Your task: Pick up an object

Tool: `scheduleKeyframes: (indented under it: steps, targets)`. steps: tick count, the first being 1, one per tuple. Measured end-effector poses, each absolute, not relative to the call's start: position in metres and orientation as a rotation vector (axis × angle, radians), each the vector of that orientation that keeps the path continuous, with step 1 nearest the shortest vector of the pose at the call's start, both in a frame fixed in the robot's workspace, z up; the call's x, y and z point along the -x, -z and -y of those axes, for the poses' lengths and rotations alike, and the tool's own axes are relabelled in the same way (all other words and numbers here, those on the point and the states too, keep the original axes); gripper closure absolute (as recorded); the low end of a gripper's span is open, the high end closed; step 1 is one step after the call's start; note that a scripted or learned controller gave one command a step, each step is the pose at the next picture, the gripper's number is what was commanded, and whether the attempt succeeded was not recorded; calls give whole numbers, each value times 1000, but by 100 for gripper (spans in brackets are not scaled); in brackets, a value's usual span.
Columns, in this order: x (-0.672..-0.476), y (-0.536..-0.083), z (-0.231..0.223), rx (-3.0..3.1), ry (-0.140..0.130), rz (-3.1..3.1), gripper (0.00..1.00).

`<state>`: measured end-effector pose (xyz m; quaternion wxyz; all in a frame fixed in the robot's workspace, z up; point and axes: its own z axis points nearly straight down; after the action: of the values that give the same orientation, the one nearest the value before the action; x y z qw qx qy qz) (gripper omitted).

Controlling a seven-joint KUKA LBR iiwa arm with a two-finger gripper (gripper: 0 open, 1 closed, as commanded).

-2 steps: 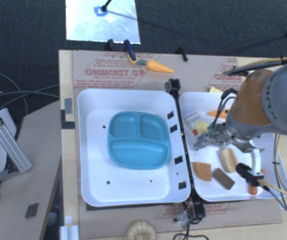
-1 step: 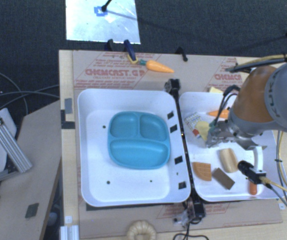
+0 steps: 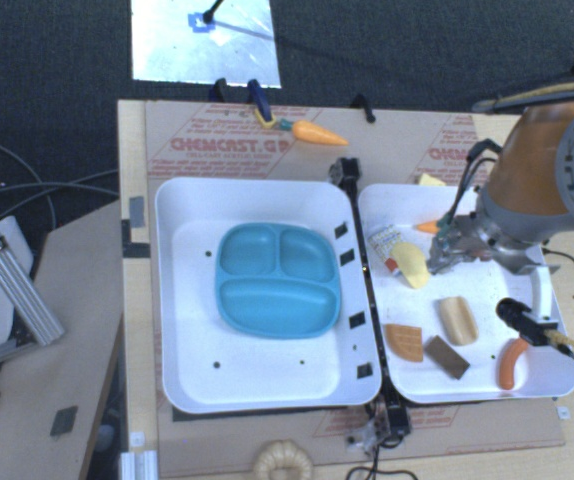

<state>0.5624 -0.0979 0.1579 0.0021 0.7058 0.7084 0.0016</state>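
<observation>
A: Hand (image 3: 445, 251) low in right white bin (image 3: 557, 373), just beside pale yellow banana-shaped toy (image 3: 410, 265). Grip?
B: Cannot tell. Blue divided plastic plate (image 3: 277, 280) well left of banana toy, in left bin (image 3: 187, 268).

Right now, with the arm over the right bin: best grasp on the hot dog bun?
Probably take the hot dog bun across its short width at mid-length, coming straight down from above. It lies flat in the right bin with its long axis roughly up-down in the view, and bare floor on both long sides leaves finger room. The gripper sits up-left of it, near the yellow piece.
</observation>
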Motion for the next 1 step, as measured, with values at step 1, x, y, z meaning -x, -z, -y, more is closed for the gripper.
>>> scheduleKeyframes:
  steps: [1]
  targets:
    - [-562, -222, 100, -2212, -8, -2221, 100]
